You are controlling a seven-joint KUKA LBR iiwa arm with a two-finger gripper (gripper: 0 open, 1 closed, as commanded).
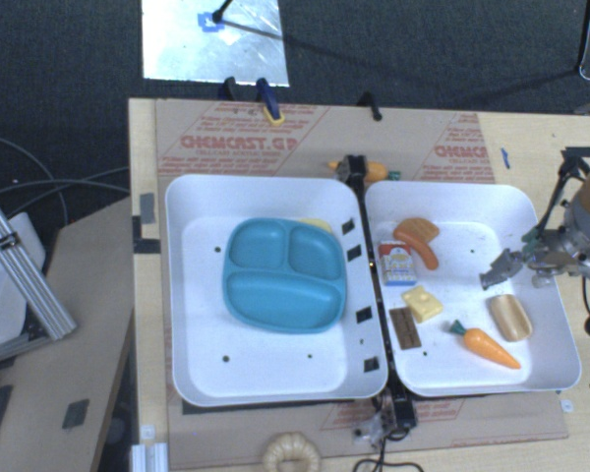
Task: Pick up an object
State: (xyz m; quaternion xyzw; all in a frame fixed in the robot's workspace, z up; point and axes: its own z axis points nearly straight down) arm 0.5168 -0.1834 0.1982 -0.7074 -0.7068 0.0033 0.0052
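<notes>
My gripper [516, 275] hangs over the right side of the right bin [472, 209], open, with nothing between its fingers. Just below it lies a tan bread roll [510, 317], and an orange carrot [490, 346] sits beside that. Further left are a yellow cheese wedge [422, 304], a brown chocolate bar [405, 327], a red and white carton [396, 263] and an orange hot dog [418, 238]. None of these touches the gripper.
The left bin [202, 264] holds a blue divided plate [283, 274] with a yellow item [318, 225] peeking out behind it. A black divider with clips [366, 264] runs between the bins. A small yellow object [374, 172] lies just behind the bins.
</notes>
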